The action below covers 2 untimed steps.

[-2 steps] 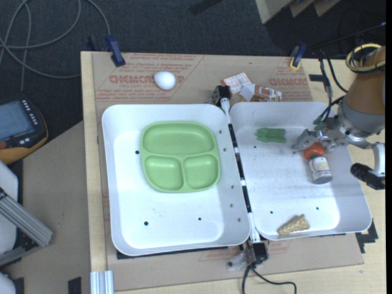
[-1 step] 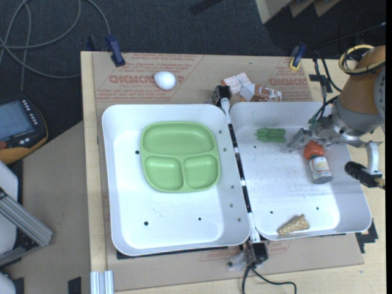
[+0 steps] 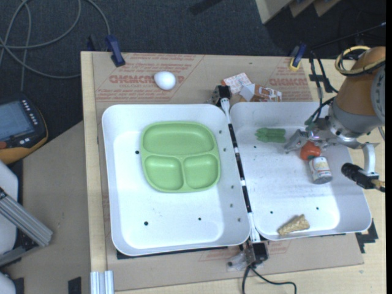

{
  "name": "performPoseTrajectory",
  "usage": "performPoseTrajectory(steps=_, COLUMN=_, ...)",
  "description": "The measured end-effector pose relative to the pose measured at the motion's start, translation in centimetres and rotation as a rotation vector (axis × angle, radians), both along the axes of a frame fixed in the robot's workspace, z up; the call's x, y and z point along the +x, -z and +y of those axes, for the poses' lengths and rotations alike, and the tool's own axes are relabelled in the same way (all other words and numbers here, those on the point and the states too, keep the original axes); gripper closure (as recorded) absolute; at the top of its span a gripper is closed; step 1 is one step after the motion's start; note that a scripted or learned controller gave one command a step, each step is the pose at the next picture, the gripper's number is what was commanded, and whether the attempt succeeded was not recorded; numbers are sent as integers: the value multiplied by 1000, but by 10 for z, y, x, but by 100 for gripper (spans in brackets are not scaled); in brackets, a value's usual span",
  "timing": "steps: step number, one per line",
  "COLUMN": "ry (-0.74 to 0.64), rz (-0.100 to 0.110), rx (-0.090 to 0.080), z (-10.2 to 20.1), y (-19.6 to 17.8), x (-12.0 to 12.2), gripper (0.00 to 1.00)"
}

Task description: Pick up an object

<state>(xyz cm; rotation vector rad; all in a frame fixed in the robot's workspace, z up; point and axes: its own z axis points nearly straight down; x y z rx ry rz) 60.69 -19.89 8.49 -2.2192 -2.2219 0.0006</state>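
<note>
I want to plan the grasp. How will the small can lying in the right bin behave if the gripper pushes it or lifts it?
The small can lies on its side in the right bin, so a push would probably roll it. Its rounded, shiny wall may slip between fingers. It looks rigid and light.

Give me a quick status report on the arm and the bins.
Claw low in right bin, beside orange object. Small can lying close by. Green item just left. Nothing seen held.
</note>
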Motion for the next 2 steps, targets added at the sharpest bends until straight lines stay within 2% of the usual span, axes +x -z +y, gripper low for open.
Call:
performPoseTrajectory(steps=1, ry=0, rz=-2, rx=-1, z=0, y=-10, x=1, gripper=100)
performPoseTrajectory(steps=2, ry=0, rz=-4, rx=0, z=70, y=-81, x=35, gripper=100)
